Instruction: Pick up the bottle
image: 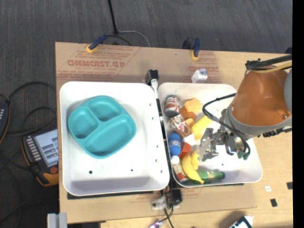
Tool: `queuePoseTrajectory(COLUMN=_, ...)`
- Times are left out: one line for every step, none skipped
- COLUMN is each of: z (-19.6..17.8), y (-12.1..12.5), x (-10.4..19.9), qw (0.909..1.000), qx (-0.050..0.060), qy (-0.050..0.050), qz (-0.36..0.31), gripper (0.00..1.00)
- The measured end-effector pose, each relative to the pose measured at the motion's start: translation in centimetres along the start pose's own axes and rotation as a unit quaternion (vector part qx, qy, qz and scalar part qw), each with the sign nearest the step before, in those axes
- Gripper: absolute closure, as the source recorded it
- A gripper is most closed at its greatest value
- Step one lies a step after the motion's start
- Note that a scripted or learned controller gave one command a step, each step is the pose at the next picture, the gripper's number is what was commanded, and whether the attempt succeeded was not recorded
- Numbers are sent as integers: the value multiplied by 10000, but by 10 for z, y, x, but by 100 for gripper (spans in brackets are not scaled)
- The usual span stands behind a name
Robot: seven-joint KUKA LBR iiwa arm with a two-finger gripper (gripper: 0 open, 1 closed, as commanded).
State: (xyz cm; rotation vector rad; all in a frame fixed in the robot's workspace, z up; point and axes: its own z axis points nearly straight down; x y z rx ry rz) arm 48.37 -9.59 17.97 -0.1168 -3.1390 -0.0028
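A green bottle (212, 176) lies on its side by the near wall of the right bin (247, 172), next to a banana (190, 167). A small blue bottle (175, 144) lies against the bin's left wall in the pile. My gripper (211, 147) hangs over the middle of the right bin, just right of the pile and a little beyond the green bottle. It looks open, with nothing between its fingers. The orange wrist band (263, 101) covers the bin's far right part.
The pile also holds a soda can (171, 104), an orange block (192, 106), a yellow piece (202, 125) and a red-and-white pack (179, 123). The left bin (76, 177) holds a teal divided plate (101, 126). Clamps and a small white object (199, 74) sit on the board behind.
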Motion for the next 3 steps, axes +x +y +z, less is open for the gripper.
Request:
queuePoseTrajectory(z=-67, y=-70, x=-17, qw=9938, qx=14, qy=-18, qz=-1113, gripper=100)
queuePoseTrajectory(z=-78, y=-69, x=-18, qw=9938, qx=10, qy=-35, qz=-1112, gripper=100)
queuePoseTrajectory(z=-88, y=-68, x=-19, qw=9938, qx=8, qy=-52, qz=-1106, gripper=100)
